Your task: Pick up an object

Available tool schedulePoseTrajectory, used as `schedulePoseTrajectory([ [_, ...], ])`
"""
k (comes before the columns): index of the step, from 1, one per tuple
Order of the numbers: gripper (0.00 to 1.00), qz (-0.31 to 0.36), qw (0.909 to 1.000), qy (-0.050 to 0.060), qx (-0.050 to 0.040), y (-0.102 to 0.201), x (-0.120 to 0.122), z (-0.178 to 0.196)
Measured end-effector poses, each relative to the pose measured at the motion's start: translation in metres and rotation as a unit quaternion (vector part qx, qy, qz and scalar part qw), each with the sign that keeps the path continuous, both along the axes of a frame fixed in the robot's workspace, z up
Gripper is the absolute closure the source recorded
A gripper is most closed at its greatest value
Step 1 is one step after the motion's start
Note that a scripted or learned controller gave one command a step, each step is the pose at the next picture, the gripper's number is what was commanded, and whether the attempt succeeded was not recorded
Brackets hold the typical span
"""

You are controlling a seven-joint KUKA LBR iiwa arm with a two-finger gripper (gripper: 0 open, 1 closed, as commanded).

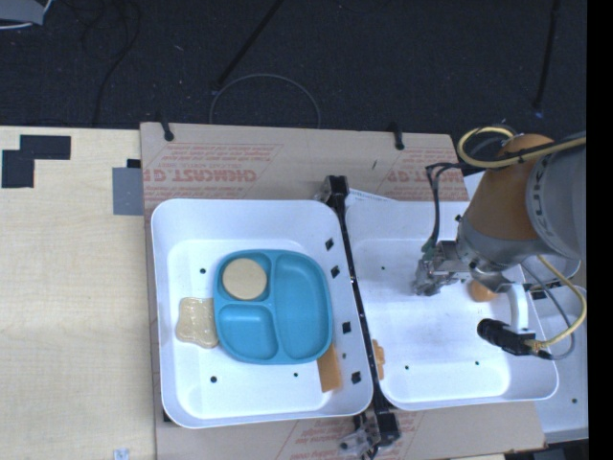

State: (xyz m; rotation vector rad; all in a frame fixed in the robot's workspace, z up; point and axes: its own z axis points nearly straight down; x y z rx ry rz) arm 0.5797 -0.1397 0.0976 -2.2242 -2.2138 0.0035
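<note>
My gripper (428, 279) hangs low over the right bin (450, 381), near its upper middle, with the grey and orange arm behind it to the right. A small orange piece (482, 291) lies just right of the gripper, partly hidden by the wrist. In the left bin (182, 391) sits a blue divided plate (278, 324) with a round tan disc (243, 278) in its upper left compartment. A pale yellow piece (196, 322) lies against the plate's left edge. A brown-orange strip (329, 371) lies by the plate's lower right corner.
Another small orange bit (377, 356) rests at the right bin's left wall, next to the black divider (347, 266) between the bins. Both bins stand on a cardboard sheet (287, 166). The lower half of the right bin's floor is bare white.
</note>
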Motion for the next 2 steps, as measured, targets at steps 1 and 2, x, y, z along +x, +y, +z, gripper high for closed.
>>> schedulePoseTrajectory([
  [1,1.0,0.002,1.0,-0.004,-0.0008,-0.001,0.0,0.064],
  [2,1.0,0.002,1.0,-0.004,-0.0011,-0.006,0.002,0.127],
])
